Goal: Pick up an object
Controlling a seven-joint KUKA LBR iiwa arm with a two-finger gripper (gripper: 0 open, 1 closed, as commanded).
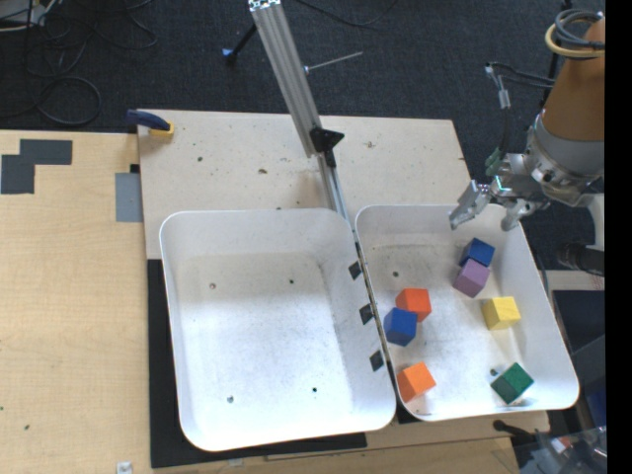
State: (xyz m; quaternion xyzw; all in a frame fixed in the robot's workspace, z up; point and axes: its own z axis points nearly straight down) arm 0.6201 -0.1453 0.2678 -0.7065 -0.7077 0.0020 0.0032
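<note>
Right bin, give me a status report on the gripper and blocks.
Gripper open, holding nothing, above right bin far rim. Blue block and purple block nearest. Nothing blocking.

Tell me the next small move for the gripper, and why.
Probably lower the gripper toward the blue cube just below it in the view. The gripper hangs over the right bin's far edge with nothing between its fingers, and that cube is the nearest block. The purple cube touches it, so a careful, centred descent seems wise.

No legible text, labels or numbers, as far as visible.
</note>
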